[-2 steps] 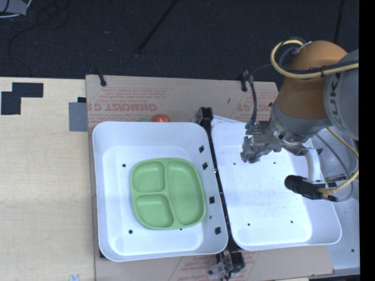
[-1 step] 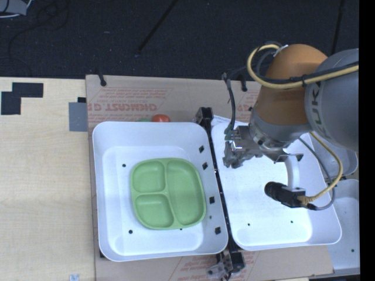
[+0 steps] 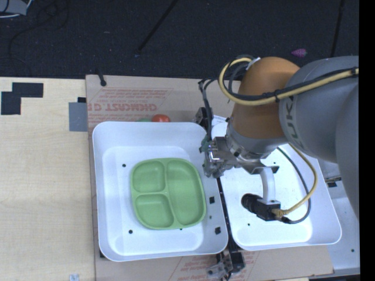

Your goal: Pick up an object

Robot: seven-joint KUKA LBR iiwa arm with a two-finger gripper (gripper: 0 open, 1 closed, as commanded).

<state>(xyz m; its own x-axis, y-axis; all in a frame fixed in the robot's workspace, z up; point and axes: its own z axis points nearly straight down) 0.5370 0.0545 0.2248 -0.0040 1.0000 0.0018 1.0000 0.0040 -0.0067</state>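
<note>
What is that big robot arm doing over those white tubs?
The grey robot arm with an orange band is meant to pick something up. It reaches in from the right, and its gripper hangs over the seam between the shallow white left bin and the shallow white right bin. A light green three-section plastic plate lies flat in the left bin, close beside the gripper. I cannot see the gripper holding anything. A small round red thing sits just behind the left bin.

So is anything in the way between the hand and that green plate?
Nothing visible does. The hand hangs at the edge of the bin that holds the green plate, and only bare white bin floor shows between them.
</note>
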